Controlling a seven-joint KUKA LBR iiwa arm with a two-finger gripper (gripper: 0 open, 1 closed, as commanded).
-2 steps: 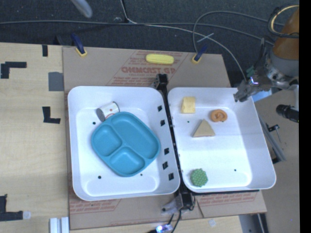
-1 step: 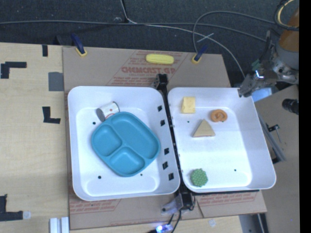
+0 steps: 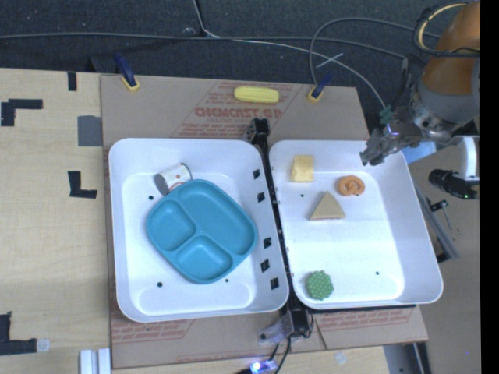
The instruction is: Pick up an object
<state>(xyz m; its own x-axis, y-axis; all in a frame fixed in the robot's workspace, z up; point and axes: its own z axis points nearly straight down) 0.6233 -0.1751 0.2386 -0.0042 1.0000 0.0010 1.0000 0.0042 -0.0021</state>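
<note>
Camera view | tan wedge (image 3: pixel 327 207) | bumpy green ball (image 3: pixel 318 284) | blue divided tray (image 3: pixel 201 230)

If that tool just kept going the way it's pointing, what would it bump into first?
The tool points down and left, over the right bin's top edge. Going on, it would probably meet the orange piece first, though depth is hard to judge from above.

Looks down from 1 fixed camera high above the surface (image 3: pixel 47 209), at a slant rather than straight down. Faces the far edge, where dark cloth (image 3: pixel 234 6) fills the top of the frame. Sits far enough back to take in both white bins whole: left bin (image 3: pixel 125 287) and right bin (image 3: pixel 417 287), side by side mid-frame. Catches the arm (image 3: pixel 448 68) entering at upper right.
</note>
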